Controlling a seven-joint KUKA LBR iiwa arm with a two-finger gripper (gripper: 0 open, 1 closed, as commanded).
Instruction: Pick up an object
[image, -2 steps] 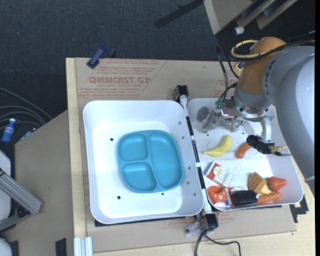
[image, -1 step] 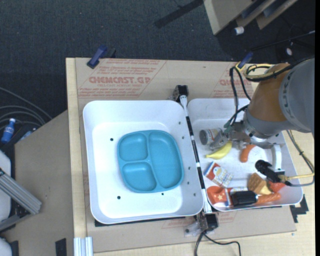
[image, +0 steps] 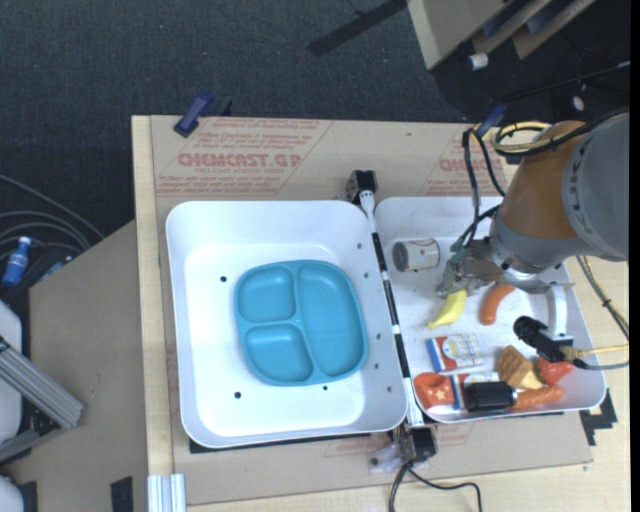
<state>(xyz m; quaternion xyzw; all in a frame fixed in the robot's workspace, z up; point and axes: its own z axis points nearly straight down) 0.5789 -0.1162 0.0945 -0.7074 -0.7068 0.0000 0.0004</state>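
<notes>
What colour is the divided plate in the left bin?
Light blue; the divided plate shows clearly in the camera view.

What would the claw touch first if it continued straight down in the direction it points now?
Probably the yellow banana, which lies in the right bin just below the claw. Depth is hard to judge from this slanted view, so the bin floor beside it is also possible.

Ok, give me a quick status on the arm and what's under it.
Gripper low over the right bin, finger state unclear. Yellow banana just below it, nothing seen held. Silver can and orange sausage close alongside.
</notes>
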